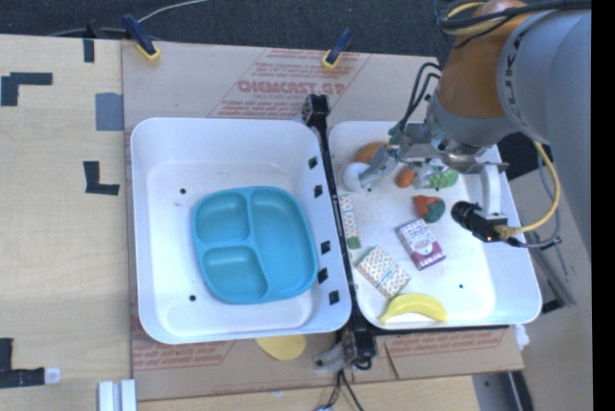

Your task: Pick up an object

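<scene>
The pincer (415,161) hangs low over the far end of the right bin (500,299), among a cluster of small things: an orange piece (369,152), a white cup (356,175), a green toy (442,179) and a red-and-green one (430,206). To grasp well it should, I judge, settle on one of these, centre over it and drop straight, clear of its neighbours and the bin wall. How wide the pincer stands I cannot tell, nor whether it touches anything; a banana (414,308) and two packets (420,243) lie nearer the near edge, and the tray (255,244) sits in the left bin (154,207).
</scene>
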Available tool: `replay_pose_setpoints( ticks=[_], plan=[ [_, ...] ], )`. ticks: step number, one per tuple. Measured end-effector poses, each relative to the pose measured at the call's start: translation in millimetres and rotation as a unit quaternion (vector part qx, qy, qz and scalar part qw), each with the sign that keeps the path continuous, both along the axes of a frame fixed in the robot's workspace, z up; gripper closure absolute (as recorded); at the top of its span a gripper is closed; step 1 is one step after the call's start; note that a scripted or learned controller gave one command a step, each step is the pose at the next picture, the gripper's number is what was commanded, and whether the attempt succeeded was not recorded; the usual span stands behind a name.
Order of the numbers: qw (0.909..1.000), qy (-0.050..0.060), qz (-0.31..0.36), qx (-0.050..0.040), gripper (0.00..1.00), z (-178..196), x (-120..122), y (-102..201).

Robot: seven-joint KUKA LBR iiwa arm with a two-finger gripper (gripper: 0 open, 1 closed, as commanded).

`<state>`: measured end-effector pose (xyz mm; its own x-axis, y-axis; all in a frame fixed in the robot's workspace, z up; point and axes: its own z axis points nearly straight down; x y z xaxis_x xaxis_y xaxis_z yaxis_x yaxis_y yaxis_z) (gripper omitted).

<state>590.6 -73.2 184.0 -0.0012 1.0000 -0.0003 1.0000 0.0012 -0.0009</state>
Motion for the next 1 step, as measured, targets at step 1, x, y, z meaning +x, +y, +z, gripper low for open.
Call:
replay_pose_setpoints(
  ticks=[1],
  plan=[
    [1.0000,0.000,0.000,-0.0005,0.00,0.0,77.0,3.3]
  ],
)
